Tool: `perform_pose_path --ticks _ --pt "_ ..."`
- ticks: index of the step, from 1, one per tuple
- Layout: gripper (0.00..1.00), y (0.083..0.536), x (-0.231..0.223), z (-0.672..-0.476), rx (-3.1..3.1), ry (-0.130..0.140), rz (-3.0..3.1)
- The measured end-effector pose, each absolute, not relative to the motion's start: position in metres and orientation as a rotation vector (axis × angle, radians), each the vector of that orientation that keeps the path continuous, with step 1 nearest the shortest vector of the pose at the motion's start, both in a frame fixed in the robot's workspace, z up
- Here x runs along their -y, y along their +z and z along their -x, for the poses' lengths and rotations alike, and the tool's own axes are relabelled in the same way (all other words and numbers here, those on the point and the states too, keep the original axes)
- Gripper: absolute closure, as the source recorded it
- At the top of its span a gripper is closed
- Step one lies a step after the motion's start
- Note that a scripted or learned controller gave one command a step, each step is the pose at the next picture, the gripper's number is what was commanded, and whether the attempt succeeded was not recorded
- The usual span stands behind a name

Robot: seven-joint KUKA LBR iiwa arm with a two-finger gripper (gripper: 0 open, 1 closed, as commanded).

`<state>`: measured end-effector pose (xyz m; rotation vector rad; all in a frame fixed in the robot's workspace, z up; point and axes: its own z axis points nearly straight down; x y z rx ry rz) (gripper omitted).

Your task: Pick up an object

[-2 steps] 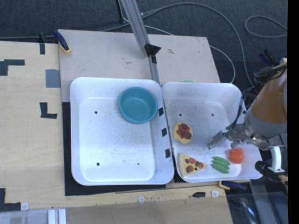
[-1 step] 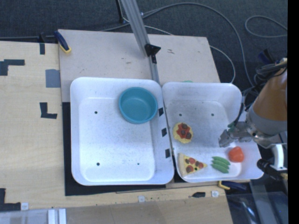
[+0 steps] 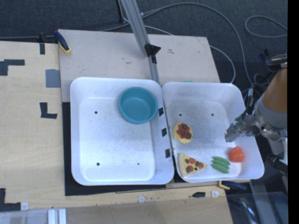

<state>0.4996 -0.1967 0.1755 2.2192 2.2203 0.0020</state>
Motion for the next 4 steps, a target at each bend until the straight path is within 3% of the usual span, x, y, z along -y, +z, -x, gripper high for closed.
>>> perform_pose_path --ticks 2,4 --pt "1.00 0.273 0.193 -0.492 -2.220 0.003 -2.218" --pt "1.00 0.260 0.090 -0.510 -2.228 0.001 -2.216"
